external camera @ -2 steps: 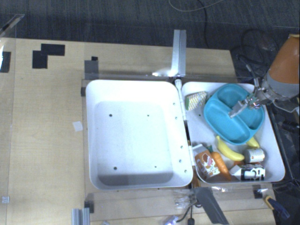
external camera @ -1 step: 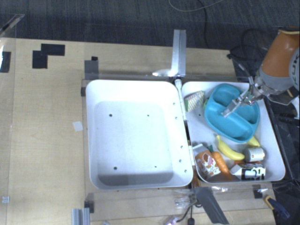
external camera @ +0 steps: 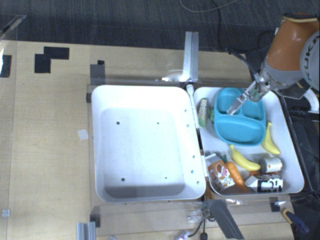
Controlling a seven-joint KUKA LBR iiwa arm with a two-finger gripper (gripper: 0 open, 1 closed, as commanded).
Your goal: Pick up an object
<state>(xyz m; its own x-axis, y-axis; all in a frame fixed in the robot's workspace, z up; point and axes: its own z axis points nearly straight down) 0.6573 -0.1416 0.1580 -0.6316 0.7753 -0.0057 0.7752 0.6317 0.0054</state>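
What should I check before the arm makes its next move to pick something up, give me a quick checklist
1. Pincer over the right bin: ok, it hangs above the blue divided plate.
2. Object between its fingers: not ok, none seen.
3. Finger opening: cannot tell.
4. Targets in reach: ok, two bananas, a carrot and a can lie in that bin.
5. Clear grasp: not ok, front items are crowded together.
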